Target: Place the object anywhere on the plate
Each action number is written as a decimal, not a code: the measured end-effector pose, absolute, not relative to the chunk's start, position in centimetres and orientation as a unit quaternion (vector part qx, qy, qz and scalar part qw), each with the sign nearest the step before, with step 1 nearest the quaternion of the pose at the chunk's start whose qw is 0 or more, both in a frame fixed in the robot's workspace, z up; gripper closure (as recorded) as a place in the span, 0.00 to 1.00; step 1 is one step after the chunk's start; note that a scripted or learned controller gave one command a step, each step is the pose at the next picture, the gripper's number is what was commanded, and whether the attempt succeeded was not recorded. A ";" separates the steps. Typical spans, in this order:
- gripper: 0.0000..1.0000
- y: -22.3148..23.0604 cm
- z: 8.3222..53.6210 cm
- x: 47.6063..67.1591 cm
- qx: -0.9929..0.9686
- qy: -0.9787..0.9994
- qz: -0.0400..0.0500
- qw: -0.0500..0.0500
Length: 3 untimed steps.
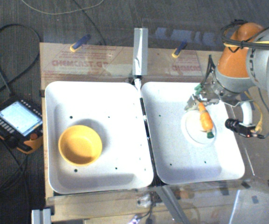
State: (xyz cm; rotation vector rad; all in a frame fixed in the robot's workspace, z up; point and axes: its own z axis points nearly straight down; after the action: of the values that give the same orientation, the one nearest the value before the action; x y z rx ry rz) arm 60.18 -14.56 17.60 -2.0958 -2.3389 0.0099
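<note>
One carrot (205, 120) lies on one plate (193, 132), one yellow bowl (80, 145) apart; jaws' (201, 98) state cannot be told

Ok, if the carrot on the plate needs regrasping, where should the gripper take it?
Probably across the carrot's thick orange middle, coming straight down. It lies flat on the plate, running lengthwise with its green end nearer the camera, so the fingers should close across its narrow width.

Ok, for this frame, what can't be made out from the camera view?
- Gripper: fingers too small and crowded against the carrot top; open or shut, gripping or not, unclear.
- Plate: white on the white right bin, its rim faint; the carrot covers its right part.
- Arm: upper part cut off by the right edge.
</note>
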 end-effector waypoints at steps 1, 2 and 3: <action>1.00 -15.4 23.1 56.6 -0.750 -0.661 0.003 0.001; 1.00 -13.2 24.0 57.5 -0.719 -0.695 0.003 0.000; 1.00 -5.2 25.8 56.0 -0.716 -0.698 0.002 0.002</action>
State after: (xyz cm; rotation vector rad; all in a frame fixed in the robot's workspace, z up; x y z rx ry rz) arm 55.99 -5.17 25.79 -2.2473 -2.1901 0.0060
